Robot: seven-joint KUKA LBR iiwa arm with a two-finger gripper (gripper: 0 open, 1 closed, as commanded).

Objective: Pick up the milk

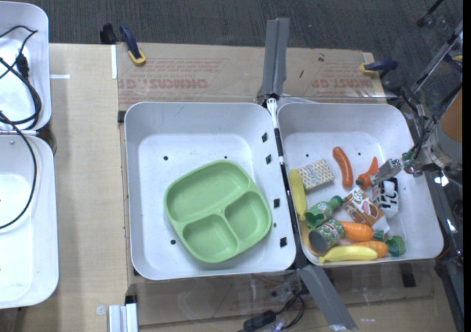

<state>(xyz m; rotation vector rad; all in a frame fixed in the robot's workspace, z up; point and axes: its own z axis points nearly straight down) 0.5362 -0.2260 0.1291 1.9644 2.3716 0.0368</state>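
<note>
In the right bin (412,139): one milk (388,196), one hotdog (342,166), two bananas. Gripper (388,170) above milk; fingers' spread cannot be told.

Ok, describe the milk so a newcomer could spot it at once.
Start at the right bin, the one crowded with toy food. Along its right side, just below the gripper, lies the milk, a small white carton with black cow patches. Its neighbours are orange, green or yellow; nothing else there is black and white.

fixed overhead camera, slanted down, both bins (140,176) in frame
</note>
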